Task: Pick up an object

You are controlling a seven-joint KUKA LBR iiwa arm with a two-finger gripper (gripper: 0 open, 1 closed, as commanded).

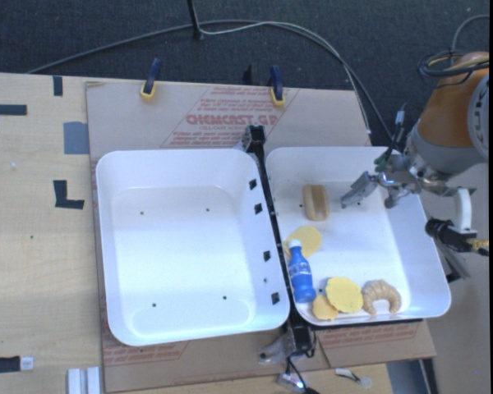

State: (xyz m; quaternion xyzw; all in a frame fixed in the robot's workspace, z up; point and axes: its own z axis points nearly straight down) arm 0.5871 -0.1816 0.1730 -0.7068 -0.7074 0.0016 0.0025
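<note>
**Camera view: pincer over right bin, nothing gripped**

Camera view entry. The grey two-finger pincer [363, 189] hangs over the upper right part of the shallow white right-hand bin [411, 245], reaching in from the bin's right wall on the grey arm with its orange band [448, 113]. Its dark fingers point left and slightly down in the view. Whether they stand apart or together cannot be told at this size; nothing shows between them.

Positions relative to the pincer:
- Tan oblong block, bread-like [315, 202]: just left of the fingertips, apart from them, lying free on the bin floor.
- Pale yellow round slice [306, 240]: below-left, near the dividing edge.
- Small blue bottle with white cap [301, 274]: further below-left, lying along the bin's left wall and touching the yellow slice at its cap end.
- Yellow round disc [343, 293] with an orange piece [324, 308] beside it: well below, by the bin's near rim.
- Beige croissant-shaped item [381, 295]: well below, touching the yellow disc, close to the near rim.

Edges and room: bare white floor lies directly beneath and below the pincer, between it and the cluster at the near rim. The far rim is near, above the pincer. The shallow white left-hand bin [181, 245] sits well to the left, across the black-clipped divider [267, 220].
</note>
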